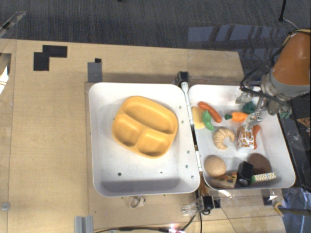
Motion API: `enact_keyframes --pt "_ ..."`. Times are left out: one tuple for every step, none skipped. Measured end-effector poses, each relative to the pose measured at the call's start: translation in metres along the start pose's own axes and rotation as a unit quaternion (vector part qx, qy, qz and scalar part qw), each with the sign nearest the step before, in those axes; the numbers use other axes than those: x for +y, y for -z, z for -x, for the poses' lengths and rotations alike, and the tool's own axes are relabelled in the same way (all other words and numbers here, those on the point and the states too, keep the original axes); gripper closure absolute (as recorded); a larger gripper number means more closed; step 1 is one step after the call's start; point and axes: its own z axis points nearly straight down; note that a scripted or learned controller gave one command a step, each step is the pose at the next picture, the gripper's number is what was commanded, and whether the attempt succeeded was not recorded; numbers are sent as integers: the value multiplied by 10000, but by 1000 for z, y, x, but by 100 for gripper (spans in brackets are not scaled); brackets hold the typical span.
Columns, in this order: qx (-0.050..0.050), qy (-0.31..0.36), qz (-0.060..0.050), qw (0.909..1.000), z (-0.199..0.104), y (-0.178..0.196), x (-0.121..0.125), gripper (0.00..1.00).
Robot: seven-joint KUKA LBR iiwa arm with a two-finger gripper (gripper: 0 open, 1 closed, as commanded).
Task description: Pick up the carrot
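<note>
"Where is the carrot [237, 116] located?"

"It is found in the right bin [284, 152], far half, just left of the gripper [256, 112]. The gripper's opening cannot be determined. Light, rigid, slippery plastic is presumed, so the orange midsection should be grasped."

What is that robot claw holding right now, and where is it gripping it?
It cannot be told. The gripper hangs over the right bin, just right of the carrot, but no item shows between its fingers.
</note>
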Motion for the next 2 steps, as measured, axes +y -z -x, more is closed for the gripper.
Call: enact_keyframes --pt "-108 -242 -62 9996 -27 -6 16 0" --pt "-154 -74 -44 9998 -62 -4 14 0"
